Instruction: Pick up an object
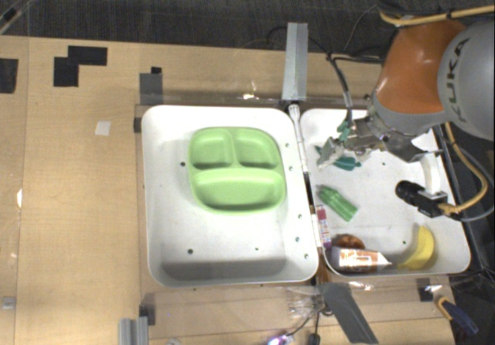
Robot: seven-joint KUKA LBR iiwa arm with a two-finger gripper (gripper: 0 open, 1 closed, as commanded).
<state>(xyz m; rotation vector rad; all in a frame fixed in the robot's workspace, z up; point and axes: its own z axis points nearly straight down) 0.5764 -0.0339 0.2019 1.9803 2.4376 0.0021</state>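
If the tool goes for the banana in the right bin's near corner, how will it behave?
The banana looks curved and smooth, so it would probably rock or slip between narrow fingers. It lies against the right bin corner wall, so a push would likely jam it rather than roll it. Probably soft; a hard squeeze could bruise it.

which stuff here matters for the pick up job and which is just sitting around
In play:
pincer, low over the far end of the right bin
teal object beside the pincer
green bottle
banana
orange packet

Lying about:
green divided plate in the left bin
black tape marks on the bench
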